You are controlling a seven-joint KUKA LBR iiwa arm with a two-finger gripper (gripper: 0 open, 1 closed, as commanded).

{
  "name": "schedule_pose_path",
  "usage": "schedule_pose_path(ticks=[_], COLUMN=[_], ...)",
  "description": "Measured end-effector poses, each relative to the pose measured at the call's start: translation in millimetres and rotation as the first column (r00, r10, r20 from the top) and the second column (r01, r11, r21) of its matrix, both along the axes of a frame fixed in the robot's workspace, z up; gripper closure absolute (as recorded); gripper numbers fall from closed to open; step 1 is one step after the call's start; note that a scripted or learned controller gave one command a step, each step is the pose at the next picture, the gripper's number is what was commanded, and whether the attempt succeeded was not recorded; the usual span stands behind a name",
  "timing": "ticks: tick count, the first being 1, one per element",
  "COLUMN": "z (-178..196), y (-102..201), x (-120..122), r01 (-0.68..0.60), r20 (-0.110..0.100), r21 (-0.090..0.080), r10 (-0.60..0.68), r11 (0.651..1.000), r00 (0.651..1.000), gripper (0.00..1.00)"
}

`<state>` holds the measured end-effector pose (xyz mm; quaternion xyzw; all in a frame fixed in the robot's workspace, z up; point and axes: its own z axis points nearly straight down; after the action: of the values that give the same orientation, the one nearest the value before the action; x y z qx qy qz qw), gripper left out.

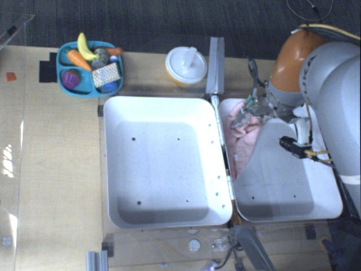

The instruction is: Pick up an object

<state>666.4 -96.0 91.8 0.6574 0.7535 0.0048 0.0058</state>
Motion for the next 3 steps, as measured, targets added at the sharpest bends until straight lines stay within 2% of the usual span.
schedule_pose_path(ticks=[1,2,3], z=[-0.6,-0.4,0.4], y=[-58.9,-3.0,0.0], x=[5.5,-5.0,-34.0], r01=[0.01,-0.058,-0.124], r20=[-0.006,0.0,0.003], r21=[-0.001,-0.001,-0.003], r10=[-0.01,0.058,0.124], r11=[1.0,0.998,0.992], r00=[1.0,0.998,0.992], gripper=[0.0,0.0,0.0])
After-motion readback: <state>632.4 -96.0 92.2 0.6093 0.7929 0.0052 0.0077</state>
